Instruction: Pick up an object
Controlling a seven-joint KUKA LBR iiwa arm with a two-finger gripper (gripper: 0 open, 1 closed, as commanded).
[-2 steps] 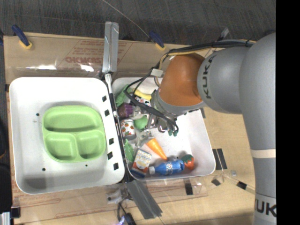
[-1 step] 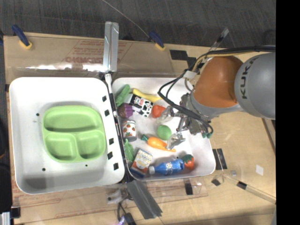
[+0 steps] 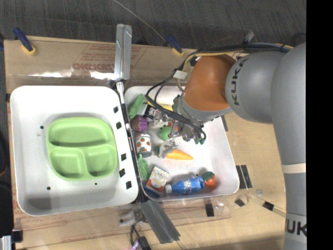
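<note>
Orange carrot (image 3: 179, 154) in right bin (image 3: 225, 155), gripper (image 3: 167, 146) low just beside it

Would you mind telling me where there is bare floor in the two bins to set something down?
Left bin: bare floor rings the green tray, widest along the near edge. Right bin: a bare patch lies right of the carrot, above the blue bottle. Its left side is crowded beneath the gripper.

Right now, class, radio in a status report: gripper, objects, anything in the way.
Gripper low in right white bin, above orange carrot toy. No grasp confirmed. Blue plastic bottle near front wall. Green divided tray sits in left bin.
</note>
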